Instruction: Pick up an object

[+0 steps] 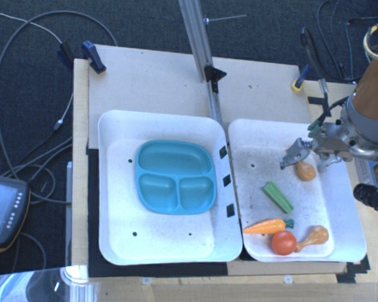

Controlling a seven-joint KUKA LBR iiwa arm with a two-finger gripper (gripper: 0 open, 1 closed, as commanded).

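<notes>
My gripper hangs over the far part of the right bin, its two fingers spread apart and open. An orange-brown oval object lies on the bin floor just below and between the fingertips, and nothing is gripped. Nearer the front of the same bin lie a green block, a carrot, a red tomato and a tan gourd-shaped piece.
The left bin holds a blue divided plate. A metal pole slants up from between the bins at the back. Cables lie on the dark floor to the left and a blue clamp sits at the bench corner.
</notes>
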